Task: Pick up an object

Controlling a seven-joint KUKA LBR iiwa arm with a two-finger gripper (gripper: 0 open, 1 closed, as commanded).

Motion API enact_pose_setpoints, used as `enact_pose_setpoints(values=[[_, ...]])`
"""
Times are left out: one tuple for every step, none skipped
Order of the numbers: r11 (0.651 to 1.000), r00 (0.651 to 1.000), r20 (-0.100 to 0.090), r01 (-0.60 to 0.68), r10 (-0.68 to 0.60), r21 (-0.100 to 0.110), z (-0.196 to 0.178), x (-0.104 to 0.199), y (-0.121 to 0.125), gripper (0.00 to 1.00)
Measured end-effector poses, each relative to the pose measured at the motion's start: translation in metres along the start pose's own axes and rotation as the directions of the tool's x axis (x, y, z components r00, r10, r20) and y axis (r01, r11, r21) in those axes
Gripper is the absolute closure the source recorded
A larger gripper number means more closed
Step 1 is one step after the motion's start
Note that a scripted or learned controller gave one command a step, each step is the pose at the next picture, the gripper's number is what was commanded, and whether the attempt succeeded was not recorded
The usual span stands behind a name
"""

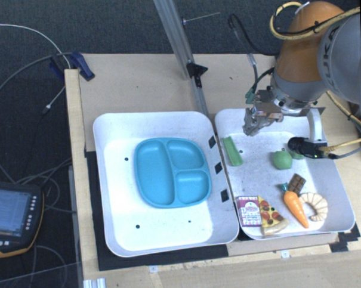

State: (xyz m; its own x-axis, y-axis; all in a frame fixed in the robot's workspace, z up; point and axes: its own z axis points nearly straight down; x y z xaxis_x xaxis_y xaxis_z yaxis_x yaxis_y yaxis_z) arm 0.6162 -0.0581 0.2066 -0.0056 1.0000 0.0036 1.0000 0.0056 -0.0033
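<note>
You have the surface (153,70) carrying two white bins side by side: the left bin (111,191) holds a blue divided plate (171,171) near its middle, and the right bin (335,193) holds all the small things. The arm (319,39) reaches in over the right bin's far edge, and your pincer (253,126) hangs just inside that bin's far left corner, with nothing visible between its tips; whether they stand apart or together cannot be told. Just beside and nearer the camera than the pincer, a green stick (231,151) lies along the bin's left edge. A green ball (282,160) sits toward the bin's middle, well apart from the pincer. Along the near edge lie a carrot (295,208), a ring-shaped pastry (316,205), a pizza slice (271,216), a pink carton (249,211) and a brown chocolate piece (297,182).
</note>
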Motion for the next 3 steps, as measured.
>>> enact_pose_setpoints(values=[[1.000, 1.000, 0.000, 0.000, 0.000, 0.000, 0.002, 0.049, -0.006, 1.00], [1.000, 1.000, -0.001, 0.002, -0.002, -0.002, -0.013, 0.110, -0.018, 1.00], [1.000, 1.000, 0.000, 0.001, -0.001, 0.001, -0.016, 0.152, -0.033, 1.00]])
